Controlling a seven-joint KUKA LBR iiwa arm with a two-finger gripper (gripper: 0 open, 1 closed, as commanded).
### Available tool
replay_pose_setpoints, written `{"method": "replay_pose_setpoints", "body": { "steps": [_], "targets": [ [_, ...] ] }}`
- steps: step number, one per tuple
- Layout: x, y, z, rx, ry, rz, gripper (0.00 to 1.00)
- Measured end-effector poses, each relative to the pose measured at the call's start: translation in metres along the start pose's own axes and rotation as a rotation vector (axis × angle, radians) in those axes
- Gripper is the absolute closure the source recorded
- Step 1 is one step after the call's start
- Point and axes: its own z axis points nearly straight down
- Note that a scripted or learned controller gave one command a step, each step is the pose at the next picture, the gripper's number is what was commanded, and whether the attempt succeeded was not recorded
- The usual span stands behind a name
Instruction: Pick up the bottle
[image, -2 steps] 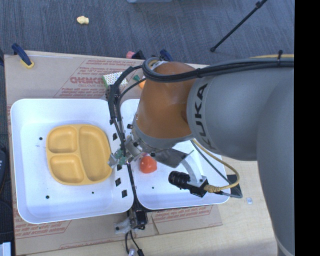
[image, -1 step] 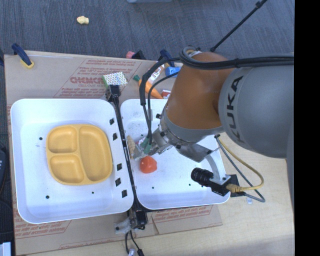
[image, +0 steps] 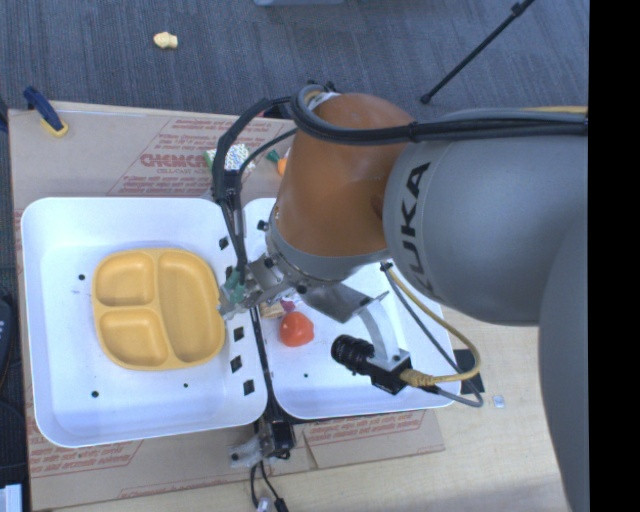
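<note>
My gripper (image: 258, 286) hangs over the left side of the right bin (image: 330, 400), close to the seam between the two bins. The orange band and the grey wrist above it cover most of it. A small green and grey item (image: 236, 288) sits at the gripper's left edge; what it is I cannot make out. Just below and right of the gripper, a small red-orange object (image: 295, 328) lies on the bin floor. The arm hides much of the right bin.
A yellow three-part plate (image: 155, 305) lies in the left bin (image: 60, 400). A black cable plug (image: 368, 362) hangs over the right bin. Cardboard (image: 150, 150) lies under both bins. A blue clamp (image: 44, 110) sits at the far left.
</note>
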Motion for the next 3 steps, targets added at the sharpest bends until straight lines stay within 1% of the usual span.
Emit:
{"method": "replay_pose_setpoints", "body": {
  "steps": [1,2,3],
  "targets": [
    [-0.017,-0.008,0.099,0.004,0.001,0.14,1.0],
    [-0.106,-0.045,0.004,-0.001,-0.001,0.117,1.0],
    [-0.074,-0.032,0.079,0.003,0.002,0.032,1.0]
  ]
}}
